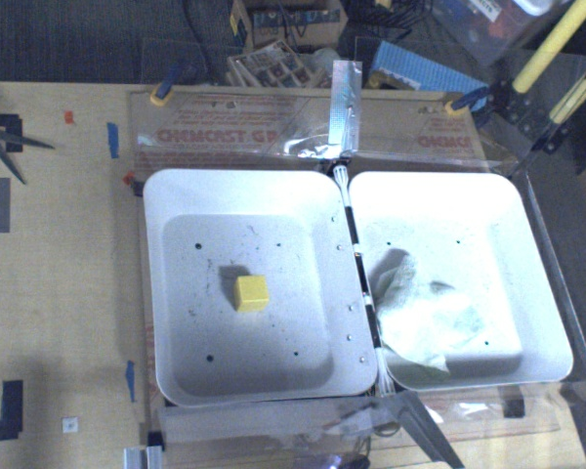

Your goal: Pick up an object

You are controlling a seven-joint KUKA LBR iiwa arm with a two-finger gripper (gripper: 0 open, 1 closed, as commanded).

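A small yellow cube (252,293) lies on the floor of the left bin (171,262), a little left of its middle. In the right bin (527,262) a crumpled pale grey-white cloth or bag (425,316) rests against the left wall and spreads toward the front.
The two white bins sit side by side, joined along a central divider (356,262). A clear plastic sheet with red lettering (234,135) lies behind them. A yellow bar (559,32) and cluttered boxes stand at the back. Blue tape marks dot the wooden bench.
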